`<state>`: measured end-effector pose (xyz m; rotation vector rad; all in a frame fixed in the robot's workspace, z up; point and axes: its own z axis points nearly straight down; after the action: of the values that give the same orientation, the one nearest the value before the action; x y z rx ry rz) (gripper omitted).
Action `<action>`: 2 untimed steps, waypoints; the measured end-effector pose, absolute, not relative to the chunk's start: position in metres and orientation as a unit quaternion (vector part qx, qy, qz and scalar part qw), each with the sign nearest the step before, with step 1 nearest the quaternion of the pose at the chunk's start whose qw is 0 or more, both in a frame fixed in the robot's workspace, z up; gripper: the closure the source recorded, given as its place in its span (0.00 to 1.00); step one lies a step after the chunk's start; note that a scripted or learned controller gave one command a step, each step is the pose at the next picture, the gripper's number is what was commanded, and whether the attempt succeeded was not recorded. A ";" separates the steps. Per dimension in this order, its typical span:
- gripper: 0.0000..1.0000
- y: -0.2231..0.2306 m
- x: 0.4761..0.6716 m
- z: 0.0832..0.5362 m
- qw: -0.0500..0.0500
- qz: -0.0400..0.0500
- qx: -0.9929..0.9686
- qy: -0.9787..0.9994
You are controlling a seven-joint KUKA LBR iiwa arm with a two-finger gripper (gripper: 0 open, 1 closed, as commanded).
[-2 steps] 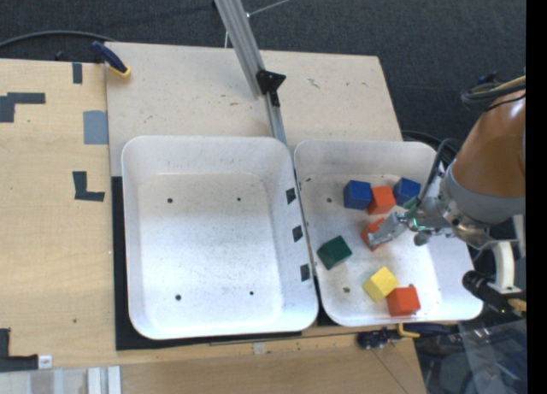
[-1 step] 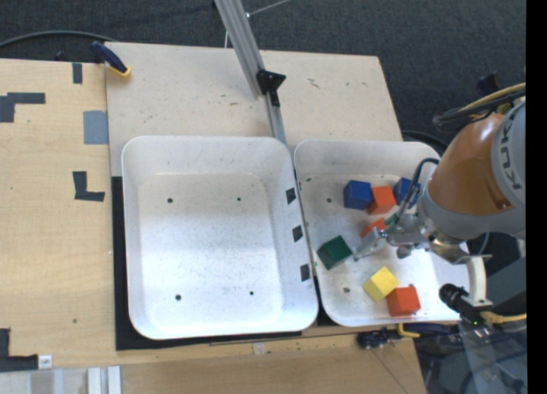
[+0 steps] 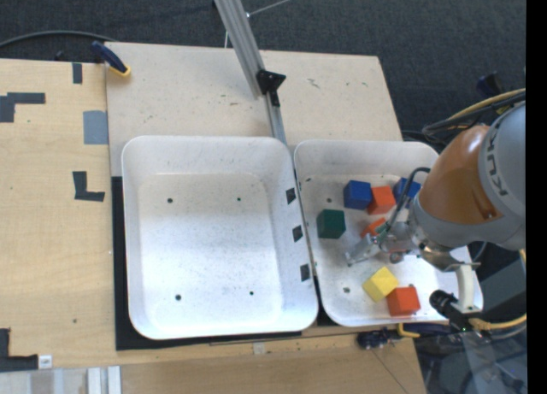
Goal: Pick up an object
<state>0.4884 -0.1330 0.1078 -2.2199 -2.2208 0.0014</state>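
Two shallow white plastic bins are seen side by side on the pale wooden table (image 3: 214,85). The left bin (image 3: 137,238) sits at 9 o'clock from the right bin (image 3: 338,155), their rims touching. Inside the right bin, the metal two-finger claw (image 3: 369,245) is lowered near the middle, reached in from 3 o'clock by the grey arm with its orange band (image 3: 457,183). Whether the claw is open or closed cannot be told, and nothing is seen held by it. A dark green cube (image 3: 331,224) lies at 10 o'clock from the claw, a blue cube (image 3: 357,194) at 12 o'clock, with an orange-red block (image 3: 382,199) just beside it. A yellow cube (image 3: 380,284) lies at 5 o'clock, an orange-red cube (image 3: 403,300) touching it.
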 end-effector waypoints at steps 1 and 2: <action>1.00 -0.132 0.488 0.117 0.002 0.001 -0.707 -0.707; 1.00 -0.135 0.490 0.159 -0.001 -0.001 -0.707 -0.707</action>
<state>0.4899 -0.1353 0.1595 -2.2219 -2.2235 -0.0016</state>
